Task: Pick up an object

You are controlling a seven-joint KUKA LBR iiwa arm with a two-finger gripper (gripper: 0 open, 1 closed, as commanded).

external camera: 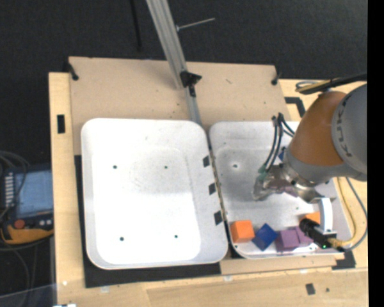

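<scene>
End effector (pixel 264 190) is being held low over the right bin (pixel 240 139); its state cannot be told. Orange block (pixel 242 230), blue block (pixel 265 236) and purple block (pixel 290 239) are lying nearby, probably light, stiff, best gripped on flat sides.

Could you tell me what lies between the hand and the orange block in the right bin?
In the camera view, bare white bin floor separates the hand from the orange block; nothing else sits on that stretch. The blue block lies beside the orange one.
</scene>
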